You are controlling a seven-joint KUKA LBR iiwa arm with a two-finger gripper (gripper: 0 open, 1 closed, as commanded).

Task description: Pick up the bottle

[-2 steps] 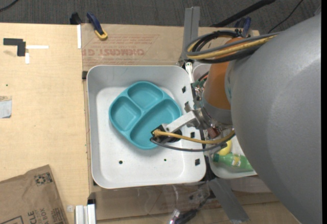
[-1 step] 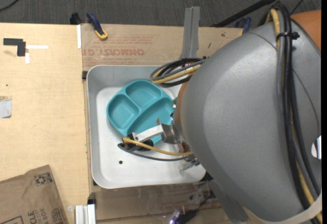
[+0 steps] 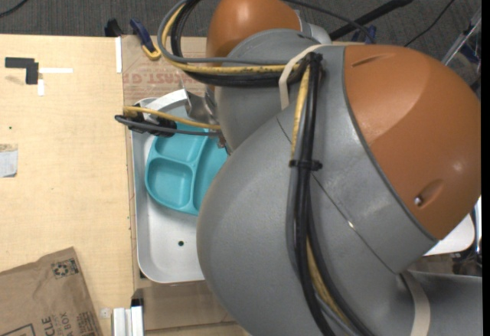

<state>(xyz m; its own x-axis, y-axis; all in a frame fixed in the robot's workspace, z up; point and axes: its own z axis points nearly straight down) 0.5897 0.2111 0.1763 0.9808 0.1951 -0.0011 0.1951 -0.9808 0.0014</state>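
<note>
The grey arm [image 3: 321, 197] with its orange joints covers most of the view and hides most of the white bin [image 3: 164, 258] beneath it. In the bin's exposed left part lies a teal divided tray [image 3: 180, 174]. The arm's body blocks the gripper end. I cannot make out a bottle in the part of the bin that shows.
A tan wooden board [image 3: 61, 158] covers the left side. A brown cardboard box [image 3: 46, 296] sits at the lower left. Black and yellow cables [image 3: 184, 59] loop over the arm near the bin's far edge. Dark floor lies along the top.
</note>
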